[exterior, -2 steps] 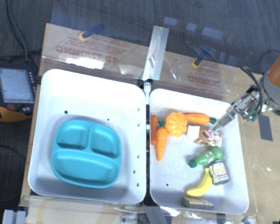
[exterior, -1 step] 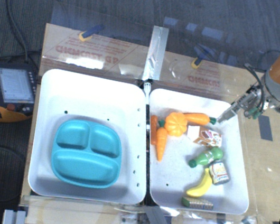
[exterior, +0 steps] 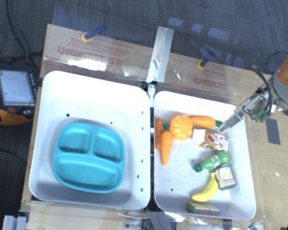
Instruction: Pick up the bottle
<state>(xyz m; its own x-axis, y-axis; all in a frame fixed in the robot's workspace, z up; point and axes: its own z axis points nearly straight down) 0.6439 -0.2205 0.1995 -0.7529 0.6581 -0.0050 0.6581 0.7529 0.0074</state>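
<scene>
The green bottle [exterior: 212, 162] lies on its side in the right bin [exterior: 177, 174], roughly mid-bin, its neck pointing lower left. My gripper [exterior: 222, 127] reaches in from the upper right, slanted down and to the left. Its fingers look shut with nothing between them. The tip hovers at the bin's upper right, just above a small brown-and-white carton [exterior: 212, 141] and about a bottle's length from the bottle.
The right bin also holds an orange pumpkin [exterior: 181, 127], two carrots [exterior: 165, 146] [exterior: 202, 120], a banana [exterior: 205, 191], a small yellow-labelled pack [exterior: 226, 178] touching the bottle, and a dark roll [exterior: 203, 208]. In the left bin [exterior: 53, 96] lies a blue divided plate [exterior: 89, 157].
</scene>
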